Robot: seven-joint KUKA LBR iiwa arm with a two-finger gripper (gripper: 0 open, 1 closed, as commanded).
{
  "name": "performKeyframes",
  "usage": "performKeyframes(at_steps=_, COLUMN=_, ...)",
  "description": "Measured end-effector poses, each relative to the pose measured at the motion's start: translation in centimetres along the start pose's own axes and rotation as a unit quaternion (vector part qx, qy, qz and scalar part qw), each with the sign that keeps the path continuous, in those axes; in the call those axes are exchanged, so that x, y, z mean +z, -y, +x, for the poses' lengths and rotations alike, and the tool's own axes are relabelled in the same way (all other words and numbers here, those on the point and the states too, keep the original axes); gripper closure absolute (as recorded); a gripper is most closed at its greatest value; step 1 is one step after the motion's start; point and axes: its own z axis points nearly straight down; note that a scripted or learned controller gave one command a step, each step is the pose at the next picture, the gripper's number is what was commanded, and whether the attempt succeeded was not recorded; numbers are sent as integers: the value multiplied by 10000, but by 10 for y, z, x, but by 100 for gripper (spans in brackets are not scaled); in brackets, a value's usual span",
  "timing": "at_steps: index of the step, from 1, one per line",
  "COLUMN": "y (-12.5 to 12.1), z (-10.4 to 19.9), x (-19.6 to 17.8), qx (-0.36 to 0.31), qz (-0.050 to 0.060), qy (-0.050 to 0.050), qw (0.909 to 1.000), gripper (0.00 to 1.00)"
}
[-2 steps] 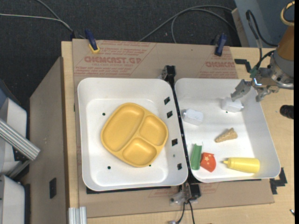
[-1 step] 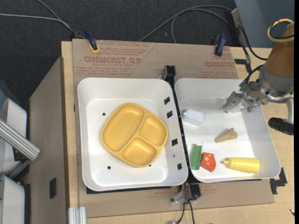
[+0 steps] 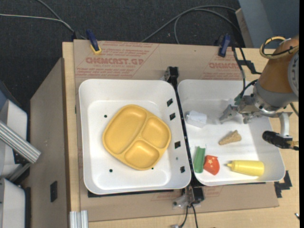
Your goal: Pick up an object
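Five items in right bin. Tool at 12 o'clock, fingers spread, holding nothing. Tan wedge nearest, bin centre: looks light, rigid; grip across flat sides.

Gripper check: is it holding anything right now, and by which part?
Nothing is held. The gripper hangs open over the right bin, above the tan wedge.

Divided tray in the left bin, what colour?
Yellow; the divided tray shows plainly in the camera view.
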Motion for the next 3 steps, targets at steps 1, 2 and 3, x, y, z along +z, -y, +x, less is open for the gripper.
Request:
performKeyframes(at_steps=1, y=-2, z=0, x=-14, qx=-1, qz=-32, qy=6, qw=10000, gripper=100)
performKeyframes(at_steps=2, y=-7, z=-1, x=-58, qx=-8, qz=-49, qy=18, qw=10000, gripper=100)
performKeyframes(at_steps=3, y=-3, z=-10, x=-117, qx=-2, qz=-59, qy=24, qw=10000, gripper=100)
